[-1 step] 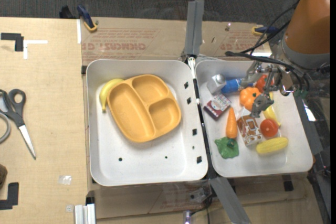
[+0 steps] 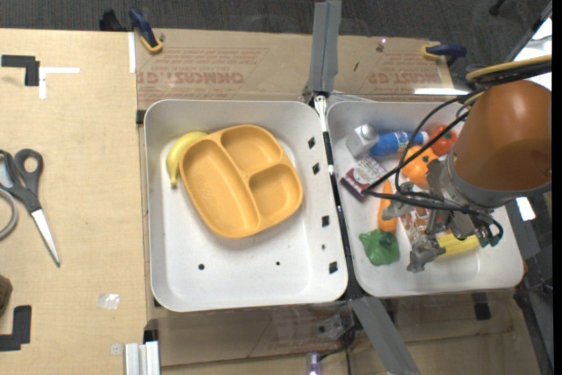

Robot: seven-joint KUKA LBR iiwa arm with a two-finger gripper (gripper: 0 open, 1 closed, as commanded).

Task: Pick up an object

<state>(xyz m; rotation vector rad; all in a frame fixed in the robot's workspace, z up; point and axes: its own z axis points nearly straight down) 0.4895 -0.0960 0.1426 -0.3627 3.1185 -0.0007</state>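
I'm looking down on both bins. The left bin (image 2: 167,277) carries an orange divided plate (image 2: 240,180) lying flat, three compartments up, and a yellow banana (image 2: 178,155) curls against the plate's rim at about ten o'clock from its centre, touching it.

The right bin (image 2: 369,281) is where things are crowded. My arm (image 2: 505,136) comes in from three o'clock, orange band on top, hanging over the bin's right half and hiding a good part of it. Below the wrist, the gripper (image 2: 424,255) is down low in the bin at roughly five o'clock from the bin's middle. Cables and the wrist body clutter the spot, so I cannot tell how wide the pincer stands or whether it has anything in it.

Just beside the gripper at three o'clock lies a yellow object (image 2: 458,244), close enough that I can't say if they touch. At nine o'clock from the gripper sits a green toy (image 2: 380,247), near but apart. Further up the bin, toward twelve o'clock, I see a blue-and-white bottle (image 2: 379,140) on its side, a dark red packet (image 2: 362,178) below it, and an orange item (image 2: 414,164) partly under the cables.

On the bench (image 2: 79,189) well off at nine o'clock, scissors (image 2: 33,199) lie flat.
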